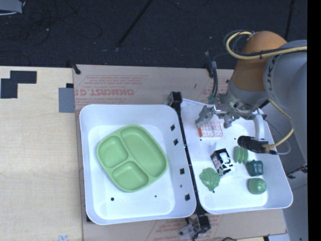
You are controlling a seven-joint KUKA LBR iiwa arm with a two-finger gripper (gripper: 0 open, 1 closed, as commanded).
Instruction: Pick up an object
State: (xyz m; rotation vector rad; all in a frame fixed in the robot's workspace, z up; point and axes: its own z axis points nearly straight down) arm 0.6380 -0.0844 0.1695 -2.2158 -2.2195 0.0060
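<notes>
Green divided plate (131, 157) fills left bin (95, 119). Right of plate: green leafy piece (209, 177), black-white block (222, 161), red-white card (211, 130) in right bin (281, 197). Gripper (216, 115) hovers over card, fingers spread, nothing between. Farther right, three more green bits (255, 167).

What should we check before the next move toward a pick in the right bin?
1. Tool over the right white bin: ok, at its far end.
2. Candidate below: ok, a small red-and-white printed packet lies just under the tool.
3. Object held: not ok, nothing shows in the tool.
4. Tool opening: cannot tell.
5. Neighbours: ok, the black-and-white printed block and the small green toy pieces lie apart from the packet.
6. Left white bin: ok, the light green three-section plastic plate lies away from the arm.
</notes>
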